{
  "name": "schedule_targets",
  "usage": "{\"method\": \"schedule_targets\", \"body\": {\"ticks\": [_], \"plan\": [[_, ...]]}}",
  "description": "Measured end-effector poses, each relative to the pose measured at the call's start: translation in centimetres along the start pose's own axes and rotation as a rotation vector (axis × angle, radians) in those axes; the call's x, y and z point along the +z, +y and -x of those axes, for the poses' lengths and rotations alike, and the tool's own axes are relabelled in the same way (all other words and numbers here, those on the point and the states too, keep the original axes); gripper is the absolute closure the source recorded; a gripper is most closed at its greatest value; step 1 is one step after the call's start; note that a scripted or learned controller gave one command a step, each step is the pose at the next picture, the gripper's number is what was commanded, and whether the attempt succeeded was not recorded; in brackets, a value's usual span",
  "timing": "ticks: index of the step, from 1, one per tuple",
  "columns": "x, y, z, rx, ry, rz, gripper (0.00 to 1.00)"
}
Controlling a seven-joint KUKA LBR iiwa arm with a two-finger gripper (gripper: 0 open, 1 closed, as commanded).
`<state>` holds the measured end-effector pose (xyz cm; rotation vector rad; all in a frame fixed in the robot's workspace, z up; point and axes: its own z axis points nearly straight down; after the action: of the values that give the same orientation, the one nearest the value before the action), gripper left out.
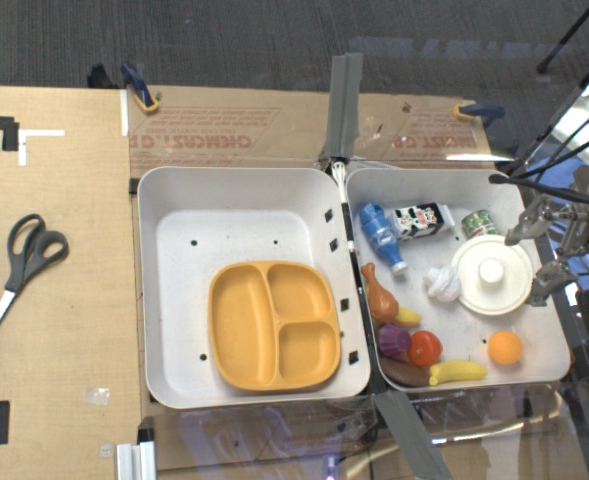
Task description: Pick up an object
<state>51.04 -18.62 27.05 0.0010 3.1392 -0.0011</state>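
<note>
The right bin point(542, 368) holds several small objects. Among them are a blue bottle point(381, 234), a black-and-white carton point(418, 220), a green can point(478, 223), a round white lid point(491, 275) and a crumpled white piece point(441, 285). Nearer the front lie a brown drumstick point(378, 294), a purple fruit point(394, 341), a red tomato point(425, 348), a yellow banana point(458, 372) and an orange point(505, 348). My gripper point(532, 259) hangs at the bin's right wall, just right of the white lid. It is open, and nothing is between its fingers.
The left bin point(164, 268) holds a yellow divided plate point(273, 324). Scissors point(21, 263) lie on the wooden bench at far left. Cardboard point(234, 133) held by blue clamps lies behind the bins. Cables run above the gripper at the right.
</note>
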Motion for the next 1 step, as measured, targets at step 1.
{"method": "schedule_targets", "body": {"ticks": [1], "plan": [[10.18,-0.24,10.25,0.101,-0.002,-0.001,0.0]]}}
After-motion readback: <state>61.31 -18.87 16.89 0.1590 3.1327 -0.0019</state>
